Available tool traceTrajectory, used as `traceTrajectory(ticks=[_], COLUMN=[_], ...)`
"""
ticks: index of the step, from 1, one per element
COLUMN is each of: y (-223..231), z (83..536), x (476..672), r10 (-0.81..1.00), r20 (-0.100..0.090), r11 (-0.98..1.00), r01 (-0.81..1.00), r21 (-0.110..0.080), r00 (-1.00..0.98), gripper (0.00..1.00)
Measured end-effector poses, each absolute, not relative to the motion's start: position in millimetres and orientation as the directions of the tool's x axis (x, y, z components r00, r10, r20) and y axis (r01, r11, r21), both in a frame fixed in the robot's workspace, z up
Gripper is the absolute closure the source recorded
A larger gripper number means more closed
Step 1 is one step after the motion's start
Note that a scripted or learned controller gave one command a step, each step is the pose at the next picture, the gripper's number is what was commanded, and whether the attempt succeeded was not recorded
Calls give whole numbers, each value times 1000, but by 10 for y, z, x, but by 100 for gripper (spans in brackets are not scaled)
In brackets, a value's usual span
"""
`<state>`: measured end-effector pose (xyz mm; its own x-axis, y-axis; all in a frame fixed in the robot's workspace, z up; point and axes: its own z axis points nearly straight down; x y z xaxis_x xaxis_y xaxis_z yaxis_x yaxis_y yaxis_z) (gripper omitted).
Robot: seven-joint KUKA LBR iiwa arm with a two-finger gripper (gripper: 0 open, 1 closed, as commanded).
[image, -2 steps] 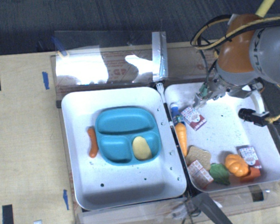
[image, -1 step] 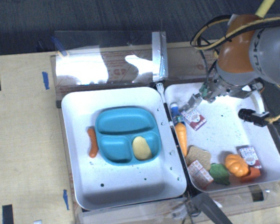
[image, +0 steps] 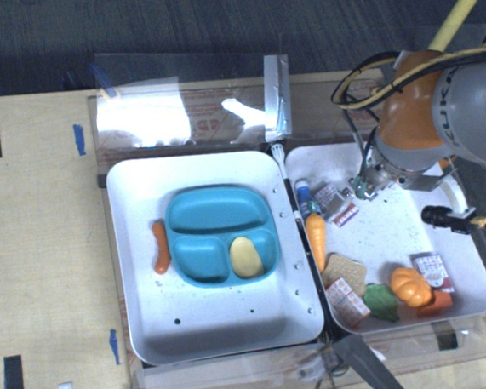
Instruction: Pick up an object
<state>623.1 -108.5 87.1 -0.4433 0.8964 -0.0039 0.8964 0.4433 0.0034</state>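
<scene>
Arm enters from the right, orange band above the wrist, wrist pitched down over the right bin's back edge. Gripper low, near that bin's back-left corner. Cables loop over the wrist.

Two white bins are counted on the table. In the left bin: one blue divided tray, one yellow potato-like piece, one orange sausage. In the right bin: one carrot, one green vegetable, one orange pumpkin-like piece, several small packets, count uncertain
</scene>
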Motion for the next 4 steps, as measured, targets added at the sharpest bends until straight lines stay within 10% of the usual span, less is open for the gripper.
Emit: traceTrajectory(ticks=[1, 2, 4], y=[-1167, -1168, -1174], z=[863, 989, 1214], x=[6568, 6587, 6613], r10=[845, 845, 847], r20=[-3, -8, -15], r11=[534, 534, 532], r01=[845, 845, 847], r21=[3, 8, 18], r00=[-534, -534, -532], gripper=[0, 100, 100])
